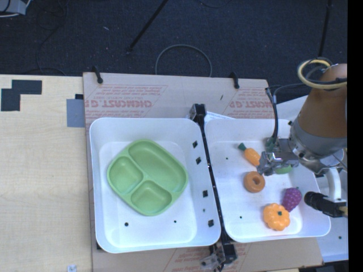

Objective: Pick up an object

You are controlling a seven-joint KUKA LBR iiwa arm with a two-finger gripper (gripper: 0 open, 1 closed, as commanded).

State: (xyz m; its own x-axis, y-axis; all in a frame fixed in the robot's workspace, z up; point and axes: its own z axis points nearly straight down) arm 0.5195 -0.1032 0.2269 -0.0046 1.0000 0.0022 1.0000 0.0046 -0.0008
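- My end effector (271, 162) hangs low in the right bin (227, 220), right of centre frame; I cannot tell its grip state.
- A carrot (250, 154) lies just left of it, a donut (254, 182) just below.
- Pumpkin (276, 216) and grapes (292, 198) sit lower right.
- A green divided plate (147, 176) rests in the left bin (108, 231).

Two white bins (108, 152) sit on brown cardboard (170, 98) printed with red lettering, beside a pale wooden bench (42, 180) that carries dark blue-grey patches, with dark carpet (170, 27) beyond. The left bin holds a light green divided plate (147, 176); the right bin holds an orange carrot (250, 155) with a green tip, an orange-brown doughnut (254, 182), a purple bunch of grapes (292, 198) and a yellow-orange pumpkin (276, 216). The arm (323, 115) shows an orange band over grey.
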